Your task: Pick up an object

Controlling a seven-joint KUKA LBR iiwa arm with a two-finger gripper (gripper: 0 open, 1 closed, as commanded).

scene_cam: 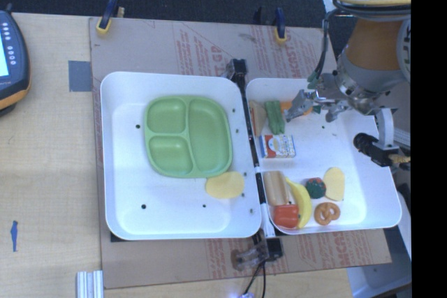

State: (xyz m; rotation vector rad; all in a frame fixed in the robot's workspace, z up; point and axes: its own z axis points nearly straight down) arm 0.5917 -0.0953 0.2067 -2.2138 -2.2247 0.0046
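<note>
The arm reaches in from the right of the frame, and its gripper (304, 105) hangs over the upper part of the right bin (380, 209); whether it is open or closed cannot be told. This reads as the approach step, nothing lifted yet, with the green vegetable (274, 116) and the small carton (279, 146) lying just left of and below the tool, and the banana (302, 200) and pretzel (326, 213) further down. The next move probably calls for settling over one item and descending.
</note>
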